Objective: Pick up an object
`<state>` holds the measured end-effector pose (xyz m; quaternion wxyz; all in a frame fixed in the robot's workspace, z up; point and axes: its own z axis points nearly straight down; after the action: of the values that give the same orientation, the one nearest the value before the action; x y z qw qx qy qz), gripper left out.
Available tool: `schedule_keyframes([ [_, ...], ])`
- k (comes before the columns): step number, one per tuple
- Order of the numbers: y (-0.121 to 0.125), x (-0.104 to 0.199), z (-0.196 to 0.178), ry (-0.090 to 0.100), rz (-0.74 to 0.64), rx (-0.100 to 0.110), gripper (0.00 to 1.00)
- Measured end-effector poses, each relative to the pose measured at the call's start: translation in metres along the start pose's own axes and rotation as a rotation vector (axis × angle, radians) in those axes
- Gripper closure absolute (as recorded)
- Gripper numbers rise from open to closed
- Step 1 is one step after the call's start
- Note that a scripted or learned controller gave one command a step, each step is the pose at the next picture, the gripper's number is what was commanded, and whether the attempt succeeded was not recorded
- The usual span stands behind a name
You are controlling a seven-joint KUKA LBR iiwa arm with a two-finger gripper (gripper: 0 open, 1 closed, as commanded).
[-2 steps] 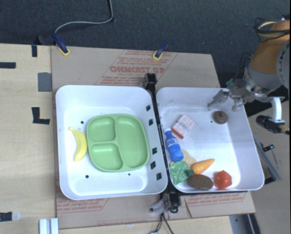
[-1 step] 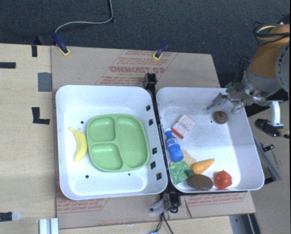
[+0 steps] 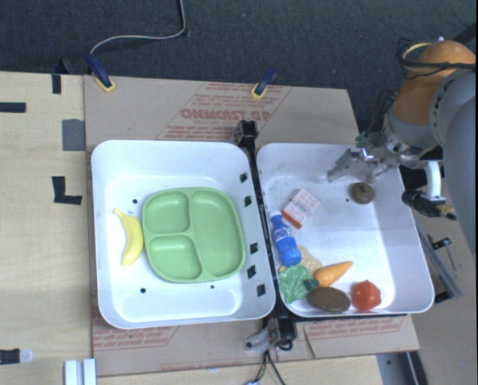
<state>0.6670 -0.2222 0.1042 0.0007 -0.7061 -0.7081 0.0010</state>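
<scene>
**Gripper over right bin, far corner**

Right bin (image 3: 399, 239): one small brown round object (image 3: 362, 192) near the far right wall, one red-and-white packet (image 3: 302, 208), one blue bottle (image 3: 285, 241), one green leafy piece (image 3: 296, 282), one carrot (image 3: 333, 273), one brown potato (image 3: 329, 298), one tomato (image 3: 366, 294). Left bin (image 3: 111, 175): one green divided plate (image 3: 195, 233), one banana (image 3: 131, 236). Gripper (image 3: 358, 164) spread apart, nothing between fingers, just above the brown object; contact unclear.

Grey arm (image 3: 463, 127) enters from right edge of frame, upper right. Orange band (image 3: 423, 79) near top right, above wrist. Wrist angles left and down. Gripper (image 3: 359, 163) sits right of centre, upper half of frame, metal fingers (image 3: 341, 167) splayed apart, pointing lower left.
</scene>
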Motion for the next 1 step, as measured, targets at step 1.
schedule_keyframes([
  [1, 0.0018, -0.0015, -0.0731, -0.001, 0.001, -0.005, 0.0],
])
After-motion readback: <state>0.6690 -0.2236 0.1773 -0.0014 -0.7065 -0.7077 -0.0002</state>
